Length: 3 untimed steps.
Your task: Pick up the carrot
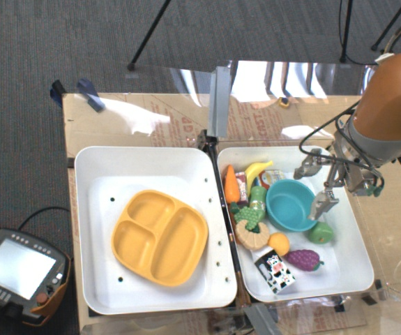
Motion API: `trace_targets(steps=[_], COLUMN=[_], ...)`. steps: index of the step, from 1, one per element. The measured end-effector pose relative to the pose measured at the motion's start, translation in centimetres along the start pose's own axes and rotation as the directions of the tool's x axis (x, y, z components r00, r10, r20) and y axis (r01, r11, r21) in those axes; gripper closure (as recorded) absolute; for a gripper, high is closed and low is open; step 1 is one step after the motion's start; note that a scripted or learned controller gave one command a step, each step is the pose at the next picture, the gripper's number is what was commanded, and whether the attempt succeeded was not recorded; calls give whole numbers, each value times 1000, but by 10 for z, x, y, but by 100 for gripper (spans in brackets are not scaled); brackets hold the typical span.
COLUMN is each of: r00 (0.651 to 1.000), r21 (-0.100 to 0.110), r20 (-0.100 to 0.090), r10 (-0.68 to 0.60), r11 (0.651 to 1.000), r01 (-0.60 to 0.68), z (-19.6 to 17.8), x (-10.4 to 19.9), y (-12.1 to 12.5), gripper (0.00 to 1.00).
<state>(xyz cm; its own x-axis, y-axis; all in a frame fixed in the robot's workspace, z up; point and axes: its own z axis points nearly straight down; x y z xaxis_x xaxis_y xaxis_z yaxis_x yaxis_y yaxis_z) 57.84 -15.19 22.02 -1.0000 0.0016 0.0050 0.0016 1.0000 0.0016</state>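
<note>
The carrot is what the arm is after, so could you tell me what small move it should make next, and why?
Probably a shift toward the left side of the right bin. The gripper hangs open at the right edge of the teal bowl, while the carrot lies against the bin's left wall beside the banana, with the bowl between them.

Bench point(116, 121): I see brown board with glare | left white bin point(88, 187) sits directly on it | right white bin point(357, 257) touches the left bin's right side | blue tape scrap point(90, 95) lies beyond the left bin's far-left corner
</note>
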Motion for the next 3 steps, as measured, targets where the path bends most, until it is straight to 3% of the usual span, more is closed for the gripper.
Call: trace_targets(steps=[1, 2, 3], r00=[993, 998, 997], r21=[-2, 4, 13], r20=[-3, 3, 6], r10=[117, 63, 70], r11=[993, 998, 997], r01=[-117, -63, -71], z=[135, 135, 126], x=[40, 72, 70], y=[6, 62, 55], gripper=[0, 0, 100])
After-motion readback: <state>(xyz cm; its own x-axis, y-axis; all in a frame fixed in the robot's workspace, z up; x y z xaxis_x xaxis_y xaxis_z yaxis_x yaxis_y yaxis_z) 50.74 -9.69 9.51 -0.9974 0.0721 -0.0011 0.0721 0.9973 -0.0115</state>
